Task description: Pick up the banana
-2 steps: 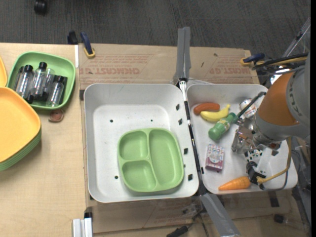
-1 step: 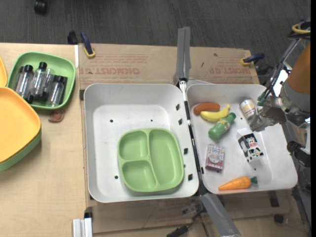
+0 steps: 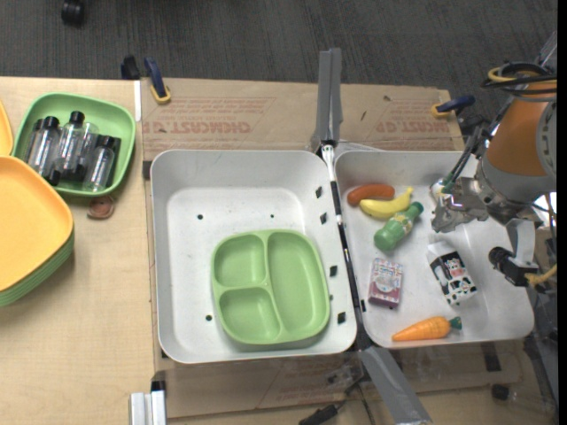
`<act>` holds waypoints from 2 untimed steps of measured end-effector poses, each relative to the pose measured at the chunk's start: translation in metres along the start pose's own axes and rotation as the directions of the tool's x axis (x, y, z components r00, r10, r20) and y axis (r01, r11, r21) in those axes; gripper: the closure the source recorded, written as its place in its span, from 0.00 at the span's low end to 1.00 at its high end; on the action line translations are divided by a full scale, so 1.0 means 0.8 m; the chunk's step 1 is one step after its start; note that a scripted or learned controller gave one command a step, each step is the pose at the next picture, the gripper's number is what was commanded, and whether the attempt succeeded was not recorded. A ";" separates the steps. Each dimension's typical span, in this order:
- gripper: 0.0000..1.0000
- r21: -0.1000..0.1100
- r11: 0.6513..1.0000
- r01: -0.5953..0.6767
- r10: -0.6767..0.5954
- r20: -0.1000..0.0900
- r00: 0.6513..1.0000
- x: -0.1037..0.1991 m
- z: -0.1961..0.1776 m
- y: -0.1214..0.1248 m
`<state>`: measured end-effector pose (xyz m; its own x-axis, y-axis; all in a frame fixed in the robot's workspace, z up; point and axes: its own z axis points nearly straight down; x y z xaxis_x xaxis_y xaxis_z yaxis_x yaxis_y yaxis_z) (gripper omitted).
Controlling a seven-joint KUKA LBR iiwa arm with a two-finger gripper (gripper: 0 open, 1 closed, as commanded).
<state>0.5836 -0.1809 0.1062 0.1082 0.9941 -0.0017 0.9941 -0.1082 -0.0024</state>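
The yellow banana [image 3: 387, 205] lies in the right bin [image 3: 496, 326], near its far left, between a red sausage [image 3: 370, 192] behind it and a green bottle [image 3: 396, 228] in front. My gripper [image 3: 446, 209] hangs over the same bin to the banana's right, roughly a banana's length away, below the arm's orange band [image 3: 523, 140]. Nothing sits between the gripper and the banana.
The right bin also holds a pink card pack [image 3: 386, 283], a black-and-white carton [image 3: 452, 277] and an orange carrot [image 3: 425, 328]. A green divided tray [image 3: 269, 287] lies in the left bin [image 3: 177, 237]. Left of the bins stand a green dish of bottles [image 3: 75, 144] and orange plates [image 3: 31, 228].
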 end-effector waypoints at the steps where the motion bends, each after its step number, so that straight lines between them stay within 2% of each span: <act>1: 1.00 0.000 0.998 0.057 -0.057 0.000 0.998 -0.001 0.019 0.038; 2: 1.00 -0.003 0.995 0.101 -0.101 0.001 0.995 0.008 0.017 0.055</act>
<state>0.6282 -0.1790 0.0921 0.0073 1.0000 -0.0023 1.0000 -0.0073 0.0006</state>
